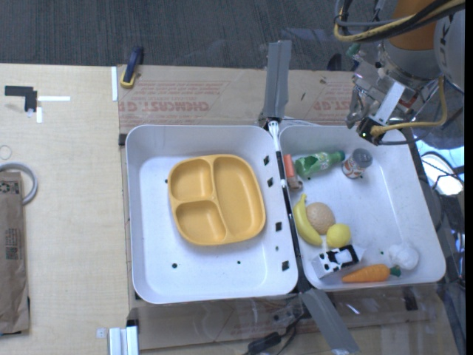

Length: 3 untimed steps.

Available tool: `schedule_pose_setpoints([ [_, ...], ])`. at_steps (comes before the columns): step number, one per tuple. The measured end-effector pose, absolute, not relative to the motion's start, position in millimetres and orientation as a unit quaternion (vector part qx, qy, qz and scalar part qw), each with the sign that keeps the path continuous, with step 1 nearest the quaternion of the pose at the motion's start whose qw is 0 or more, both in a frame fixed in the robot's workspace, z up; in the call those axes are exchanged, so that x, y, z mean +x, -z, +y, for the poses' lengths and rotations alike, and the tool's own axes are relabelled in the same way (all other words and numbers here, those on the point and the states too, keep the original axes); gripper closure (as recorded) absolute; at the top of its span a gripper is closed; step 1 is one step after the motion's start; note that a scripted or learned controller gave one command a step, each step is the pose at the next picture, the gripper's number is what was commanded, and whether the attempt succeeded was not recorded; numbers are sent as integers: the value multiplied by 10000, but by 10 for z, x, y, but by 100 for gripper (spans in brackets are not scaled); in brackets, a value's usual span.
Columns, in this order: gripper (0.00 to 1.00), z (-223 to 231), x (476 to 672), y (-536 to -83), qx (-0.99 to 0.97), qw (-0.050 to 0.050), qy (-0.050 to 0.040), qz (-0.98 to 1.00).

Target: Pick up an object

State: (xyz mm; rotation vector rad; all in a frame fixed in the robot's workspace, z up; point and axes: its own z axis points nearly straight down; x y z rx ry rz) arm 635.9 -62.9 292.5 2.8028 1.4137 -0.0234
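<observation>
Camera view, from above the bench: the grey arm with its orange band reaches in from the right, its gripper (368,109) hanging over the far rim of the right-hand shallow white bin (427,220), clear of everything in it; from this angle it cannot be told whether the gripper is open or closed, and nothing is seen in its hold.

The objects to be picked lie in that right bin. At the far end are a green plastic bottle (319,163) on its side and, just beside it to the right, a small round can with a grey lid (358,163). A small orange-red piece (290,170) sits against the wall shared with the other bin. Midway down, a yellow banana (304,226) curves around a beige egg-shaped ball (321,214), with a yellow lemon (338,234) touching both. At the near end stand a black-and-white cow-patterned block (339,259), an orange carrot (367,274) just beside it, and a white fluffy lump (404,256) in the corner.

The left-hand shallow white bin (137,220) holds a yellow three-compartment plastic plate (216,198), lying flat near its middle.

On the pale bench to the left, a brown paper bag (11,257) lies at the frame's edge; a blue-and-yellow tool (133,66) rests beyond the bins.
</observation>
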Motion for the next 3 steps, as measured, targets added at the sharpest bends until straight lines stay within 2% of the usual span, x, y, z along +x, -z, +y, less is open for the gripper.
schedule_pose_setpoints([
  [1, 0, -629, 6359, -2924, 8929, 11, 75, 4502],
  [2, 100, -633, 6361, -3000, 8925, 13, 93, 4510],
  [3, 100, -509, 6586, -2559, 8501, -6, 21, 5266],
])
